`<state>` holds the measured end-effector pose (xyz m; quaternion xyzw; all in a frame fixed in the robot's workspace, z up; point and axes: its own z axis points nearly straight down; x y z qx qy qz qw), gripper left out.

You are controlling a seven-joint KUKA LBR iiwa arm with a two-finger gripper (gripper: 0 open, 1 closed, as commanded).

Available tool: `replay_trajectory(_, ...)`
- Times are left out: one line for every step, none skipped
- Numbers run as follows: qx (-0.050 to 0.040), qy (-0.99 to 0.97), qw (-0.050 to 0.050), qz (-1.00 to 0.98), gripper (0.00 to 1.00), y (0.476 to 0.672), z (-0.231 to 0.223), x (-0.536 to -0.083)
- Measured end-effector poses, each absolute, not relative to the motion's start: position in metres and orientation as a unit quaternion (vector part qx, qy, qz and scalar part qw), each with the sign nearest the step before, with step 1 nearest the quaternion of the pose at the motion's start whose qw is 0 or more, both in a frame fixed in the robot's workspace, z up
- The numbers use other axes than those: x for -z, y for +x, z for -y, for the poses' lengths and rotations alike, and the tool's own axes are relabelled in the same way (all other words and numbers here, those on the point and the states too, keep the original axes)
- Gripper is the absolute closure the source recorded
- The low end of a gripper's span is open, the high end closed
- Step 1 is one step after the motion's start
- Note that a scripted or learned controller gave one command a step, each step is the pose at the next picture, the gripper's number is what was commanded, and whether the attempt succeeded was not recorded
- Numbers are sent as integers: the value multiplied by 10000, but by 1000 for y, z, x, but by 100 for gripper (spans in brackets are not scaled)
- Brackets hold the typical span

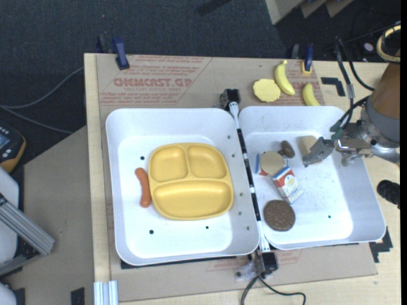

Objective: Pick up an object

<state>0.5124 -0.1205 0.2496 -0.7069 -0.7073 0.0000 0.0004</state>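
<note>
We see the fingers (316, 152) spread apart and grasping nothing, low over the right bin (356, 224). Just to their left lie a small brown piece (287, 149) and a tan round piece (272, 163); below-left of them sits a small milk carton (287, 184), and farther below a round chocolate cookie (279, 215). A beige piece (308, 143) lies right beside the fingertips. Well to the left, the other bin (127, 227) holds a yellow divided plate (189, 181) with a hot dog (144, 187) beside it. Above the fingers, on the bench (159, 81), two bananas (285, 78) flank a yellow slice (266, 90).
</note>
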Motion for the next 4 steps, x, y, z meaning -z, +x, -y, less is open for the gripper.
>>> replay_trajectory(23,-7067,-18,7075,0,559,98,-99)
replay_trajectory(9,-7075,-9,7067,100,558,99,-107)
replay_trajectory(8,-7074,-6,7068,0,558,99,-106)
replay_trajectory(26,-7060,-27,7082,0,626,97,-87)
